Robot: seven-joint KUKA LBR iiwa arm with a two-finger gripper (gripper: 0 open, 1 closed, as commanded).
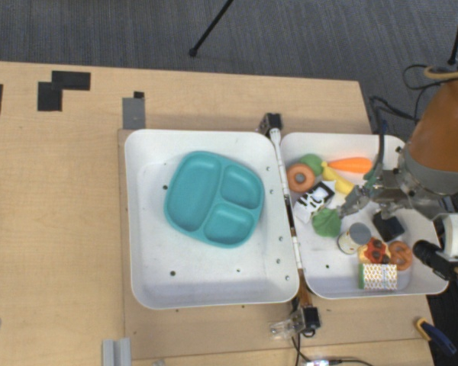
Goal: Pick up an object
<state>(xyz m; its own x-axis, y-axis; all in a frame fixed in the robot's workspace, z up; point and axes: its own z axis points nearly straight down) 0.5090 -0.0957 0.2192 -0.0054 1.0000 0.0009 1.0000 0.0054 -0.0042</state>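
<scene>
The right bin (326, 282) holds several small things: an orange carrot (349, 164), a brown donut (300, 178), a green piece (326, 221), a yellow piece (334, 180), a black-and-white card (314, 197), a grey disc (359, 232) and a black block (388, 226). My gripper (370, 196) hangs over the middle of this bin, just above the grey disc and right of the green piece. The arm's grey and orange wrist covers the bin's right side. Nothing is visibly lifted off the bin floor.
A teal divided plate (214, 197) lies in the left bin (137, 227). Near the right bin's front edge sit a patterned box (378, 277), a red-orange item (377, 250) and an orange ring (401, 255). A raised divider (286, 204) separates the bins.
</scene>
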